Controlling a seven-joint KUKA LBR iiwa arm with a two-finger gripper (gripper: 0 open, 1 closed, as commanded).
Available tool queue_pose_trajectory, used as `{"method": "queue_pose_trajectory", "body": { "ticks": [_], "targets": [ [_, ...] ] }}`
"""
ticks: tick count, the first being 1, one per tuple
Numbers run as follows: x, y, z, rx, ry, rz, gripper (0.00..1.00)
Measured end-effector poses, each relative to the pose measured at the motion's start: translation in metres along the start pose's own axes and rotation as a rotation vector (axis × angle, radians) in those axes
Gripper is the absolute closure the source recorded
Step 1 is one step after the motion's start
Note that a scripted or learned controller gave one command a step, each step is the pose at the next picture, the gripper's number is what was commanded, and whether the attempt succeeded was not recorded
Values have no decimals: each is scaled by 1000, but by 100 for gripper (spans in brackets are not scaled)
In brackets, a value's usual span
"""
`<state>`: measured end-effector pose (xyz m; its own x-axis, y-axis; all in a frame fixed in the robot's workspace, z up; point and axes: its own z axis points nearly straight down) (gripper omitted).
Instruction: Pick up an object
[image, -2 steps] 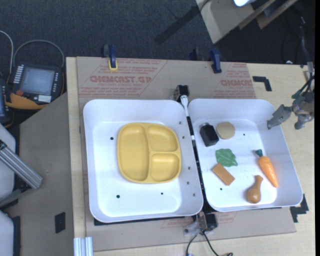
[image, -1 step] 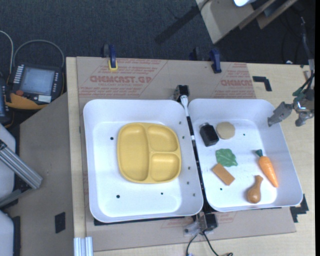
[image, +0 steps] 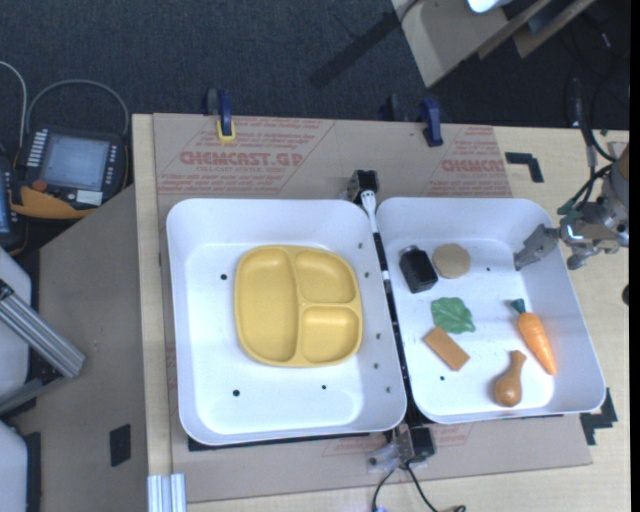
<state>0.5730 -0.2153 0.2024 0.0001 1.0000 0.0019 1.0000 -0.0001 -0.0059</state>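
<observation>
Pincer (image: 545, 248): I see it at the right bin's (image: 470, 405) far right rim, above the wall; nothing sits between its tips; I cannot tell how wide it stands.
Carrot (image: 537, 340): lies in the right bin, nearest the pincer, apart from it.
Drumstick (image: 509, 380): front right of the same bin, just beside the carrot.
Orange block (image: 446, 349): mid-bin, near the green leaf (image: 453, 314).
Black block (image: 418, 268): back left of that bin, touching the tan disc (image: 452, 261).
Left bin (image: 200, 330): holds the yellow tray (image: 297, 304).
Done: by my reading, nothing; every item rests on a bin floor.
Left: choose an item, descend, close, lift.
</observation>
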Motion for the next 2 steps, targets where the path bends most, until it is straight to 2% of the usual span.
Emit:
{"method": "queue_pose_trajectory", "body": {
  "ticks": [1, 2],
  "targets": [
    [-1, 8, 47, 0, 0, 0, 0],
    [-1, 6, 111, 1, 3, 0, 0]
  ]
}}
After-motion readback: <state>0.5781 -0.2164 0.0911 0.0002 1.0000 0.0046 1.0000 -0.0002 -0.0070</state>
